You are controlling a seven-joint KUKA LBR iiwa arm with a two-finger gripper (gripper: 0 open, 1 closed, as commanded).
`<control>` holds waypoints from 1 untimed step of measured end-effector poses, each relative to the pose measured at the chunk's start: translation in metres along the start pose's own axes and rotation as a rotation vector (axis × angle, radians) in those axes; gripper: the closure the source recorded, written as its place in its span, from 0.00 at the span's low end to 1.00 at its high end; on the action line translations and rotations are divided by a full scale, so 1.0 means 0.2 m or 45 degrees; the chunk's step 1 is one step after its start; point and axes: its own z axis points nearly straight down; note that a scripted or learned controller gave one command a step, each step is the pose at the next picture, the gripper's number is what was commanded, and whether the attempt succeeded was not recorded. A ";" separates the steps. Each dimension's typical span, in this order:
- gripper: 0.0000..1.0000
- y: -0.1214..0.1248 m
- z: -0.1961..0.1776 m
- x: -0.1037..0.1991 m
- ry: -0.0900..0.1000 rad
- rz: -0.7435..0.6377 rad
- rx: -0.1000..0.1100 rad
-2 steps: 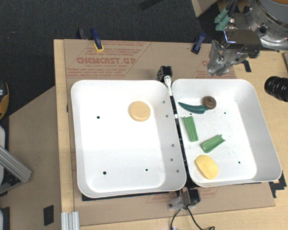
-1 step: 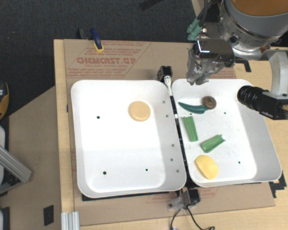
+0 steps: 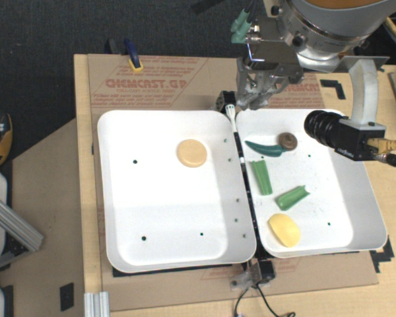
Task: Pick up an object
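Note:
The left bin (image 3: 119,197) holds a round tan disc (image 3: 192,153) near its back. In the right bin (image 3: 356,216) lie a dark teal curved piece (image 3: 265,148), a small brown round thing (image 3: 288,141), an upright green block (image 3: 261,177), a tilted green block (image 3: 292,197) and a yellow oval object (image 3: 284,230). My gripper (image 3: 255,98) hangs high over the back edge where the two bins meet, above all the objects and touching none. Nothing shows held in it.
A black camera unit (image 3: 336,134) on a white bracket overhangs the right bin's back right side. A blue and yellow clamp (image 3: 133,57) sits on the cardboard behind the left bin. The grey arm (image 3: 330,12) fills the top right.

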 end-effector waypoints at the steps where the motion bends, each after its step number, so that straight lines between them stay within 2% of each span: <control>1: 1.00 0.00 -0.01 0.13 -0.001 0.001 0.002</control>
